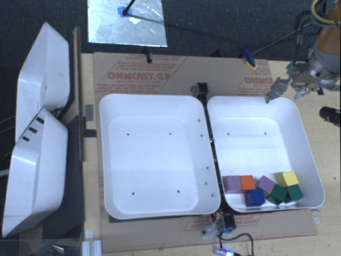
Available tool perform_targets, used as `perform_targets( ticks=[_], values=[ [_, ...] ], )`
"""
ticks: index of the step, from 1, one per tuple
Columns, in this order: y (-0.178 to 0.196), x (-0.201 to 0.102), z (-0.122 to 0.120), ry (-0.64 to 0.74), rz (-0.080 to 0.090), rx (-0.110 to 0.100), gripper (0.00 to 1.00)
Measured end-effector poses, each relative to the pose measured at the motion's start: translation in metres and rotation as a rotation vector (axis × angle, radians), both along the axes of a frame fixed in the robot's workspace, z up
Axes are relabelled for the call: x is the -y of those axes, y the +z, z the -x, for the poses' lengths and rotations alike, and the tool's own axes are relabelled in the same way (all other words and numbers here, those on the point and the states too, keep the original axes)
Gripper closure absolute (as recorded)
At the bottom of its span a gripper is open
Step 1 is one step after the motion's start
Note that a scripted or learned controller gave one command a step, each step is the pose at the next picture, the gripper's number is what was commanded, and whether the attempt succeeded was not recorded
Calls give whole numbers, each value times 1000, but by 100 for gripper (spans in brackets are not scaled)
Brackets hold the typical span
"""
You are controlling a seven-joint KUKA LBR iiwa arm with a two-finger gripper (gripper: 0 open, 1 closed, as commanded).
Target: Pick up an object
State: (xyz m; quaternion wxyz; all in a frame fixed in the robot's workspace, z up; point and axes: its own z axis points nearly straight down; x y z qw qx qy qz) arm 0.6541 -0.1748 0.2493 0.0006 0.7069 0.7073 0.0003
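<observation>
Several small blocks lie along the near edge of the right bin (pixel 256 127): a purple block (pixel 232 183), an orange block (pixel 247 182), a blue block (pixel 254 197), a lilac block (pixel 265 184), a yellow block (pixel 289 178) and a green block (pixel 281 194). My gripper (pixel 287 89) hangs above the far right corner of that bin, well away from the blocks. Its two fingers are spread apart with nothing between them.
The left bin (pixel 154 153) sits beside the right one on a cardboard sheet. Two spare white bins (pixel 40 127) lean at the far left. A shiny metal plate (pixel 127 15) lies at the back. Cables and a blue clamp (pixel 248 57) run behind the right bin.
</observation>
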Motion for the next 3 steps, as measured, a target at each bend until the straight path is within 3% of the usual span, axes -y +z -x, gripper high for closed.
perform_targets(
  ticks=[1, 2, 3],
  values=[
    [-81, -51, 46, 3, -2, -7, 0],
    [-66, -49, 45, 0, 0, 1, 100],
    [-56, -49, 44, 0, 0, 2, 100]
  ],
)
